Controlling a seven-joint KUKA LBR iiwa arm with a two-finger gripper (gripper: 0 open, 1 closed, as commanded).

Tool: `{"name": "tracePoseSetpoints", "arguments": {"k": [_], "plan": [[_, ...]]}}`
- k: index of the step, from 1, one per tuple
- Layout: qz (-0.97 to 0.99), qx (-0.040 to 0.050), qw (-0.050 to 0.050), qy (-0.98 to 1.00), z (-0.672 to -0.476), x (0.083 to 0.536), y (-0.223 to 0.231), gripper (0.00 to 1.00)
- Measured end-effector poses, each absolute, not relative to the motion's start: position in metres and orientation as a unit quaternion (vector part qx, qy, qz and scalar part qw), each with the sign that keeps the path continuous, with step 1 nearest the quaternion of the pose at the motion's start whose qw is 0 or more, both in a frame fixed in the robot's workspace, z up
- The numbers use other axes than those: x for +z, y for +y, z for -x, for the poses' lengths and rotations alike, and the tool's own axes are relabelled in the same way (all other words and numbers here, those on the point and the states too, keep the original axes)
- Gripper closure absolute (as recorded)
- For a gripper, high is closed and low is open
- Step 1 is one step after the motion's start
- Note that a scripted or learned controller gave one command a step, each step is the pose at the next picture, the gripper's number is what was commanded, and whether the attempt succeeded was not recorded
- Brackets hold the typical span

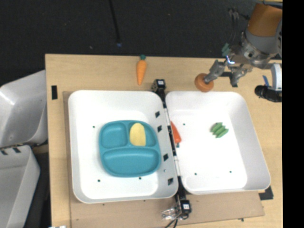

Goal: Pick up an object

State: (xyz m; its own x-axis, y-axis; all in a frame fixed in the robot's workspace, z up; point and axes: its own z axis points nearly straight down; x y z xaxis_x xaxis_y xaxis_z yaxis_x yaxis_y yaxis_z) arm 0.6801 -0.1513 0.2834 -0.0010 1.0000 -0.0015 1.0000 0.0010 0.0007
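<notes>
Gripper [225, 75] over the bench behind the right bin [247, 175], fingers spread wide, gripping nothing | orange round piece [204, 82] sits by the left finger | beans [219, 129] in right bin | carrot [141, 69] on bench

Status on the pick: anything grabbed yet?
Nothing looks picked so far. The end effector hovers above the bench behind the right bin, beside a round orange object, with nothing between its fingers. The green item lies in that bin. Grasp and lift remain.
</notes>
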Motion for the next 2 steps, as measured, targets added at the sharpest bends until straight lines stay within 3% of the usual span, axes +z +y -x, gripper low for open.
{"name": "tracePoseSetpoints", "arguments": {"k": [1,2], "plan": [[-0.707,-0.0015,-0.001,0.707,-0.674,0.232,-0.145,0.00],[-0.706,-0.0015,0.000,0.708,-0.682,0.179,-0.141,0.00]]}}
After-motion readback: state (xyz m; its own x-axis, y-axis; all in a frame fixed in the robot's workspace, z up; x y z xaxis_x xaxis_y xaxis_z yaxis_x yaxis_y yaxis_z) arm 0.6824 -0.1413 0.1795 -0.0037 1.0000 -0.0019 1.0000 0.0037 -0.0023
